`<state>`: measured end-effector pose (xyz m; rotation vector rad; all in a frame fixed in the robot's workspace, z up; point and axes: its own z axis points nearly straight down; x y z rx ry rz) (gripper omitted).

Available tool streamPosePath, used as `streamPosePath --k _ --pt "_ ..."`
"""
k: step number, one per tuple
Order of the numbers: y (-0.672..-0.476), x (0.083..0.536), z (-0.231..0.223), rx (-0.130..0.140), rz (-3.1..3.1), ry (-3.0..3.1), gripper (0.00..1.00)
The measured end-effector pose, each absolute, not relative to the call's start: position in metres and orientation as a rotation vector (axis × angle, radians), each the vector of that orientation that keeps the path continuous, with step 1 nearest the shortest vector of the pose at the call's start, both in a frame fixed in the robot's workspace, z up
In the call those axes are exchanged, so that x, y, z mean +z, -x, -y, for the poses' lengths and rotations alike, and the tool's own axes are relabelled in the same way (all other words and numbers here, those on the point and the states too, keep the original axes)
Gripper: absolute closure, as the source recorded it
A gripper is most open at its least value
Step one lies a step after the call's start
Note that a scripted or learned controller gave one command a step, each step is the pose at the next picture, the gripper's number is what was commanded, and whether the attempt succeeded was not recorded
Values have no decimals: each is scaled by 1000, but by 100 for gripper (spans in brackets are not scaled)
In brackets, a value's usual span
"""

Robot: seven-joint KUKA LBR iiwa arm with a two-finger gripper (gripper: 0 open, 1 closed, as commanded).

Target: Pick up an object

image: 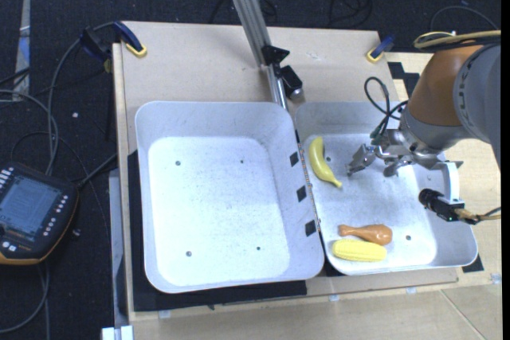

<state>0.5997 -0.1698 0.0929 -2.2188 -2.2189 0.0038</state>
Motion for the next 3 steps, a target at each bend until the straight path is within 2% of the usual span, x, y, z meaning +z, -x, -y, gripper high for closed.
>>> streamPosePath --k 1,2,3 --pt "-601 106 170 0 2222 2222 100" --pt "-593 155 173 -3 2224 2224 100" --pt "-600 202 178 -3 2224 2224 100"
